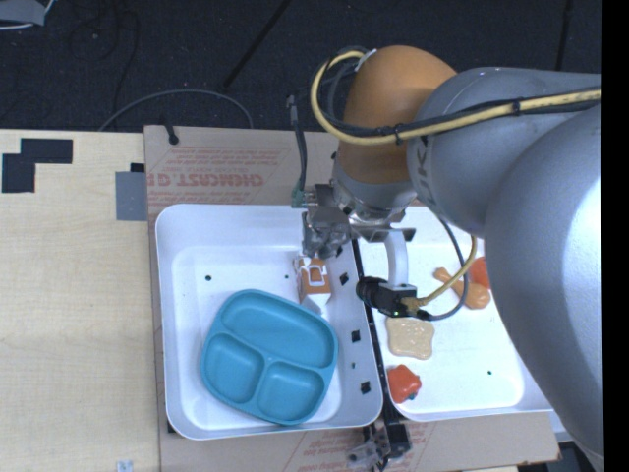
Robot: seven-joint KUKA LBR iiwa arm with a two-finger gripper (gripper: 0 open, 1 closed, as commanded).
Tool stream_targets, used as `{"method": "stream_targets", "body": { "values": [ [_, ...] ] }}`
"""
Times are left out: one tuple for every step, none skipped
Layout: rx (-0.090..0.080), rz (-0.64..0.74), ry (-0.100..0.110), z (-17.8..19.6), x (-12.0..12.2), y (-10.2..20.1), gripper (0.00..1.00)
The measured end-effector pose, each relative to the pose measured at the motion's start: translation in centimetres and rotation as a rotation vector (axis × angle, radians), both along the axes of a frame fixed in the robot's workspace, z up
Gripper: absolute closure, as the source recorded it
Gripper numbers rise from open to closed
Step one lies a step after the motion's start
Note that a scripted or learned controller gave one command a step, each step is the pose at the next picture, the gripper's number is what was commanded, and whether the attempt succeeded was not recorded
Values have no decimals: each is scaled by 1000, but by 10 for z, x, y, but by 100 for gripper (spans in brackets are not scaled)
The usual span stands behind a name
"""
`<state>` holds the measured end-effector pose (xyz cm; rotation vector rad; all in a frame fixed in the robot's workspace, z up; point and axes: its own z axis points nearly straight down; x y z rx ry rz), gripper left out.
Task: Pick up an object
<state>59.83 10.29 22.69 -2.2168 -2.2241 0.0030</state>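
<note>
Cardboard (pixel 236 170) with mirrored red lettering, unreadable; claw (pixel 314 264) state unclear, over left bin (pixel 182 264)

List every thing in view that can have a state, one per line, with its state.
Grey two-finger gripper: lowered into the left bin, above a small orange-and-white object.
Small orange-and-white object: lying at the left bin's right side, beside the tray.
Blue three-compartment plastic tray: lying flat, open side up.
Left white bin: holding the tray.
Beige toast-shaped piece: lying flat in the right white bin.
Red-orange small piece: resting near the right bin's front edge.
</note>
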Motion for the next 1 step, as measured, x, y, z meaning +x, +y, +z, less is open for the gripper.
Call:
{"method": "stream_targets", "body": {
  "values": [
    [-1,-1,1,1,-1,-1,0]
  ]
}}
